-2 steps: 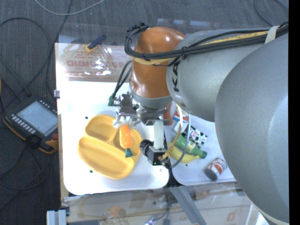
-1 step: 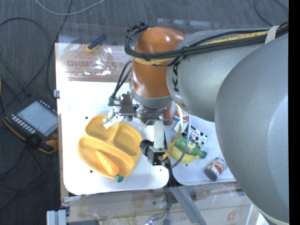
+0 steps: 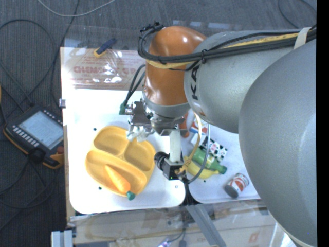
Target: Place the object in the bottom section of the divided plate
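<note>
Lying in the lower, largest section of the yellow plastic divided plate (image 3: pixel 119 161): an orange carrot-shaped toy w/ a green tip (image 3: pixel 118 179), slanting toward the rim nearest the camera, green end just at the plate edge. Plate sitting in the left white shallow bin (image 3: pixel 82 133). Judging by that, placement looking done or nearly so.

Hovering over the plate's upper right part: the two-finger gripper (image 3: pixel 138 133) under the grey arm's orange band (image 3: pixel 167 60). Nothing showing between the tips; whether spread or closed, cannot tell, too small and partly hidden by the wrist.

Handling, as a guess: carrot prob. light, stiff plastic or rubber, smooth and tapered, so likely slipping toward the thin end if pinched there. Best taking it across the thick middle, fingers square to its long axis.

Sitting in the right white bin (image 3: pixel 247 195), well apart from the plate: a green bottle-like item (image 3: pixel 208 163), a small red-and-white can (image 3: pixel 236 184), a black-dotted white piece (image 3: pixel 217 149).
</note>
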Robot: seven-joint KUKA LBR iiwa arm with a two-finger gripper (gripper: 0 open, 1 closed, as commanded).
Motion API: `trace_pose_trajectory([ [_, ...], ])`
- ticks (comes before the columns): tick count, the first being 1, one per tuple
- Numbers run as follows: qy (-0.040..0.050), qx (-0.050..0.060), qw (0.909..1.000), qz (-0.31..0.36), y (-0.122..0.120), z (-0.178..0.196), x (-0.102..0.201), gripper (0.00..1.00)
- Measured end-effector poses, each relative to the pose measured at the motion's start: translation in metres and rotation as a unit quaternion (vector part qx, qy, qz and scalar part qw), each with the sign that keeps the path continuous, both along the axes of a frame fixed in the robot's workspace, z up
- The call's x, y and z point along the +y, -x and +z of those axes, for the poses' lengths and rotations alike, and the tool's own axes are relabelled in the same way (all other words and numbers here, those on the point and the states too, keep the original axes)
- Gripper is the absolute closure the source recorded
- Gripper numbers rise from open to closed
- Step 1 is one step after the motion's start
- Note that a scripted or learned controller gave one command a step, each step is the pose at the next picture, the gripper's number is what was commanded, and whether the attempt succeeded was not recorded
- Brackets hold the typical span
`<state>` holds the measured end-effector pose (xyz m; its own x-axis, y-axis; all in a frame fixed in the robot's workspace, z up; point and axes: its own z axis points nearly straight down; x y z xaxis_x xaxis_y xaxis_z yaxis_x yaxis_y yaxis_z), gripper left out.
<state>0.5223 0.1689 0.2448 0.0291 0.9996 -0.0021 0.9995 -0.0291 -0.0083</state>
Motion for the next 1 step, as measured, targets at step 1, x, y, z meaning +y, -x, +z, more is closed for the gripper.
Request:
trace_pose_trajectory([
  [1,-0.0002,-0.001,0.9999,-0.013,0.0138,-0.1055,-0.0586,1.00],
])
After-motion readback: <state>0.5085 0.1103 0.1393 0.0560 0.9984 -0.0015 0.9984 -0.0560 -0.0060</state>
